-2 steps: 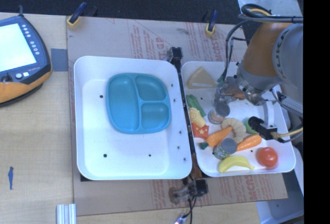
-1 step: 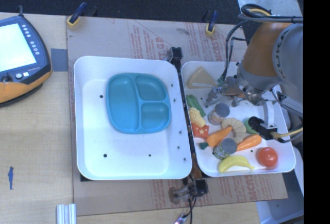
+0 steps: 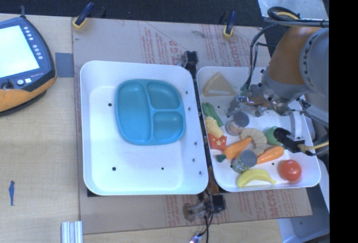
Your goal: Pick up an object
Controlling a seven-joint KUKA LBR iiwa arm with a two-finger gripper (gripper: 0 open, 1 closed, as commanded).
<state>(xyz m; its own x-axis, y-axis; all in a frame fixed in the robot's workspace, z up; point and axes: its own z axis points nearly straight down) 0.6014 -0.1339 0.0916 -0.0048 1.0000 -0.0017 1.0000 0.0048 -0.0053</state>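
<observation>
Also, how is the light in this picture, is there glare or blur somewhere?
Camera view: light is bright and even, shadows soft; the left bin looks nearly washed out around the blue plate; the tablet screen is blown out to white; the toy food, such as the banana, is a little soft but recognisable.

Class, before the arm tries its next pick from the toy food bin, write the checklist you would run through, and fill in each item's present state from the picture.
1. Gripper sits above the right bin, where the food lies: ok.
2. Jaws open or shut: cannot tell; the wrist hides them.
3. Nothing already held: cannot tell.
4. An isolated target exists: ok; the tomato and the banana lie apart from the crowded middle.
5. Objects below the gripper are spaced for a clean grasp: not ok; the corn, carrot and others touch.
6. Left bin with the blue plate is out of the arm's way: ok.
</observation>
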